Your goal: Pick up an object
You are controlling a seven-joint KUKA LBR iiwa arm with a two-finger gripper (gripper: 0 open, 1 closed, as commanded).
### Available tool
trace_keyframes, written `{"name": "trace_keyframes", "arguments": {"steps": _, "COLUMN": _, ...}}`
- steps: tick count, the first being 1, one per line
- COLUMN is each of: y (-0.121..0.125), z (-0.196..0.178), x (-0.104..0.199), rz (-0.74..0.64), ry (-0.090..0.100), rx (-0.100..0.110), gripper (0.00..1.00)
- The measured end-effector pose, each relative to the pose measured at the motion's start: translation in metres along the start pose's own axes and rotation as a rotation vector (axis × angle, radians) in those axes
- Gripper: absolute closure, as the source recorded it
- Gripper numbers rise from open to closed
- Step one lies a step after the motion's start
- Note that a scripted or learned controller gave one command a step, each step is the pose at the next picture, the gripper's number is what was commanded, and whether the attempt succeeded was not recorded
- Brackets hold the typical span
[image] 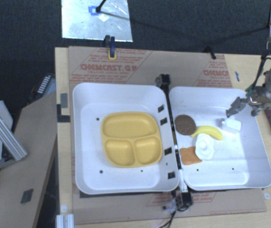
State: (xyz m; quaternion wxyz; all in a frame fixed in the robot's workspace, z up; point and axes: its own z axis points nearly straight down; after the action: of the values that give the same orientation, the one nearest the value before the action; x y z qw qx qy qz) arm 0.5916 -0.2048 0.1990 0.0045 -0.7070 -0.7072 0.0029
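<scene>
A small white block (231, 125) lies in the right bin (249, 175), near its far right side, just right of a banana (208, 132). The gripper (241, 106) hangs just above and beside the block, at the bin's right edge; whether its jaws are spread or pressed together, I cannot tell. Nothing shows between them.

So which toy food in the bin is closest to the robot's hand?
The small white block. It lies right under the end effector, while the banana, cookie and fried egg sit farther left.
</scene>
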Motion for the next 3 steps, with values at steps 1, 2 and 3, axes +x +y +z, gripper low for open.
{"name": "trace_keyframes", "arguments": {"steps": 1, "y": 0.003, "z": -0.007, "x": 0.001, "rz": -0.003, "ry": -0.003, "rx": -0.012, "gripper": 0.0}}
{"name": "trace_keyframes", "arguments": {"steps": 2, "y": 0.014, "z": 0.042, "x": 0.003, "rz": -0.006, "ry": -0.003, "rx": -0.012, "gripper": 0.0}}
{"name": "trace_keyframes", "arguments": {"steps": 3, "y": 0.022, "z": 0.094, "x": 0.007, "rz": -0.006, "ry": -0.013, "rx": -0.025, "gripper": 0.0}}
